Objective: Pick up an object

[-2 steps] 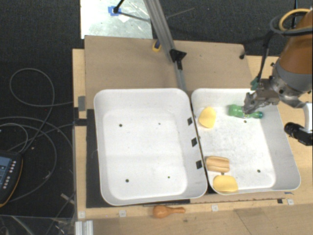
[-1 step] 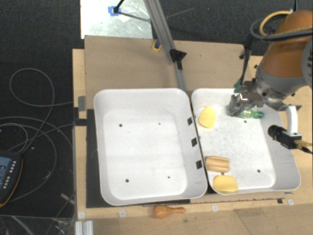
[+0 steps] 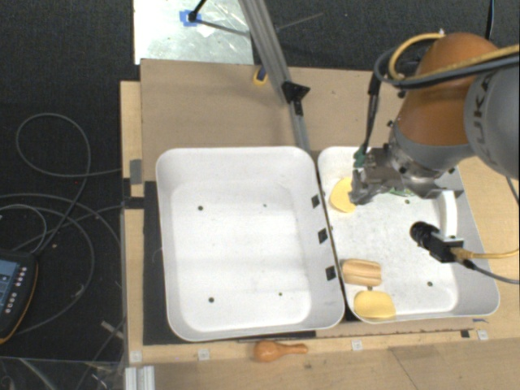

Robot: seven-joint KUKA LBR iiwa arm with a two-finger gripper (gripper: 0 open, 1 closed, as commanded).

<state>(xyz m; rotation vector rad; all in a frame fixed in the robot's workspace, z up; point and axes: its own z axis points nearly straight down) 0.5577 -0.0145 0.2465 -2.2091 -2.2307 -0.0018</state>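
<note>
My gripper [image 3: 363, 187] hangs low over the far left part of the right bin [image 3: 479, 299], just right of a round yellow piece [image 3: 340, 196] that it partly covers. The fingers are dark and blurred against the wrist. Nearer the front of that bin lies a tan hot-dog-like bun [image 3: 361, 271], and a pale yellow rounded piece [image 3: 374, 304] rests at the front rim. A bit of green [image 3: 400, 190] peeks out beneath the wrist.
The left bin [image 3: 171, 218] sits beside the right one with black clips on the shared edge. A small orange-brown pear-shaped object [image 3: 279, 349] lies on the bench in front of the bins. A grey pole [image 3: 272, 47] slants across the back.
</note>
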